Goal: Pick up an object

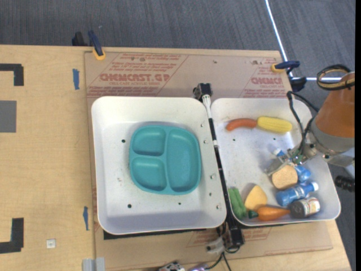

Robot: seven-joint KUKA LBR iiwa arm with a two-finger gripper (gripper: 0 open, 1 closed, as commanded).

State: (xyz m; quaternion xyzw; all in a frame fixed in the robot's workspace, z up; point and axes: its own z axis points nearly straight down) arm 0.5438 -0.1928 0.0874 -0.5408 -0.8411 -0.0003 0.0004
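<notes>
Grey carpet lies behind the counter (pixel 45 151). A teal plate (pixel 165 158) sits in the left bin (pixel 107 168). In the right bin (pixel 242 151), the pincer (pixel 286 164) hovers touching a bread piece (pixel 285 177); its spread, I cannot tell.

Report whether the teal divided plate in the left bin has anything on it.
Empty. The teal divided plate lies flat in the left bin, and all three compartments show only bare teal surface.

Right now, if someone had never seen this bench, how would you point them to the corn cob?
Look at the right bin, the one without the teal plate. Along its far edge lies the corn cob, end to end with an orange sausage. It is the only yellow, bumpy, long thing there.
</notes>
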